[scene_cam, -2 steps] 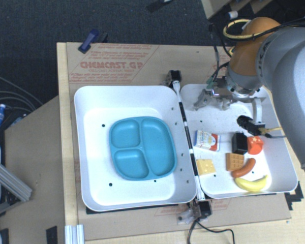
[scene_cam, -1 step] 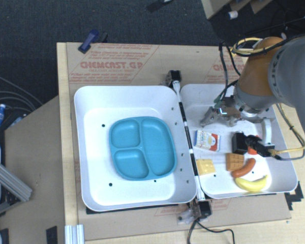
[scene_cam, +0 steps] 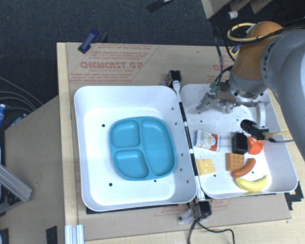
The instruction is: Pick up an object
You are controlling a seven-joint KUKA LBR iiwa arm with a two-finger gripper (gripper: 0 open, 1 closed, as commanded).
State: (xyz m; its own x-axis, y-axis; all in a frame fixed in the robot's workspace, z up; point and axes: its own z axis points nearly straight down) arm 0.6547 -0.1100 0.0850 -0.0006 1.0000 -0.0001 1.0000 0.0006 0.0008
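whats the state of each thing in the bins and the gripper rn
gripper: low over the far end of the right bin, nothing seen in it
blue tray: lying flat in the left bin, upright
banana: lying flat by the near rim
sausage: lying beside the waffle
cracker: flat
small packet: lying flat

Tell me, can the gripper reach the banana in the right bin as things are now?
Probably yes. The banana lies uncovered at the near edge of the right bin, and the gripper hangs over the same bin's far end.

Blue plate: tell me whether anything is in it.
Empty. The blue plate lies flat in the left bin, and all three compartments show bare blue.
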